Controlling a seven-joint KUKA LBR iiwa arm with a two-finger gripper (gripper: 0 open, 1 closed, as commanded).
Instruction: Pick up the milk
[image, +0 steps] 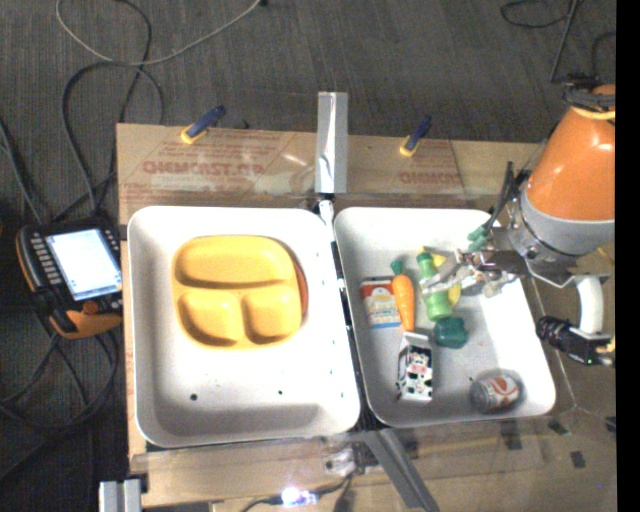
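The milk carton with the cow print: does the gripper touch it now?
Apart. The camera view shows the gripper over the green toys near the bin's top, and bare white floor separates it from the milk carton lower down.

Looking down at a slant, we see the tool (470, 268) poised over the right bin (520, 395), above a green bottle (436, 292) beside a carrot (403, 298). The cow-spotted milk carton (416, 372) lies nearer the bin's front. A yellow tray (240, 290) sits in the left bin (160, 390).
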